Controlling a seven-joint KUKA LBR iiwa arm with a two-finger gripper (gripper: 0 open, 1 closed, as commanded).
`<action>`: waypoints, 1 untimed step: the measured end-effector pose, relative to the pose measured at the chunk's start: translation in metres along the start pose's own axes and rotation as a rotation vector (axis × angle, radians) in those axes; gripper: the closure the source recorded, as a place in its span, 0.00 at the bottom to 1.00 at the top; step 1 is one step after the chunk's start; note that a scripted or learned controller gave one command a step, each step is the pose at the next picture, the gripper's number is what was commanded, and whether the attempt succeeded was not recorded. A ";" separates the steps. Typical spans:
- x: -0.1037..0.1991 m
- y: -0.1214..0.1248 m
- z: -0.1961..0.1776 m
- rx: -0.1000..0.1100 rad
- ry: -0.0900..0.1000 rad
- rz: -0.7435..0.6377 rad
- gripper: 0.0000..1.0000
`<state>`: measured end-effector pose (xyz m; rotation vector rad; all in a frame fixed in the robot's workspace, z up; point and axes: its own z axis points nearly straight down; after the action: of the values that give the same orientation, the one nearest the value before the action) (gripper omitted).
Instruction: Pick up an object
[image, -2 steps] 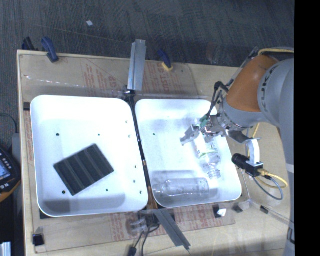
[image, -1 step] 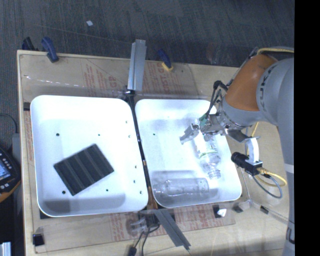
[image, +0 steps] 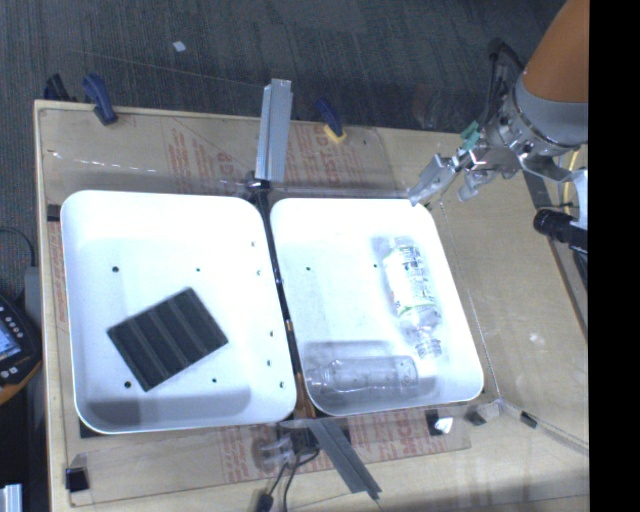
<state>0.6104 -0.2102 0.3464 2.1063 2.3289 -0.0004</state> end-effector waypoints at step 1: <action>0.031 -0.088 0.096 0.003 0.002 -0.174 0.00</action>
<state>0.5194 -0.1888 0.2505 1.8979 2.5065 -0.0022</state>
